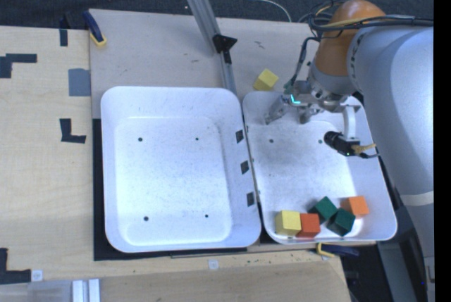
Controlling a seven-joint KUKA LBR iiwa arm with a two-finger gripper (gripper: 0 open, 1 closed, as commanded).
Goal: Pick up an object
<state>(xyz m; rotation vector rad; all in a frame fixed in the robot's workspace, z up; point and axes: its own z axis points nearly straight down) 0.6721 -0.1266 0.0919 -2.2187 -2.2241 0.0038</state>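
Partly arm-hidden: right bin (pixel 268 153), its far-right corner esp

Yellow, orange, green blocks (pixel 317 216); white bins (pixel 113 110)

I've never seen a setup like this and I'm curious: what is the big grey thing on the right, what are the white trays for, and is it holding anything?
You are looking down at a slant from one fixed camera above a workbench. The big grey shape with an orange band is a robot arm reaching in from the right. At its tip is a pincer, a two-finger grasping tool, hanging over the far end of the right white bin. Nothing can be seen between its fingers, so it does not appear to hold anything.

Two shallow bins sit side by side. Near the front of the right one lie small blocks: a yellow one, a red-orange one, two green ones and an orange one. Another yellow block lies on the bench behind the bins. The arm's job is to pick one object up.
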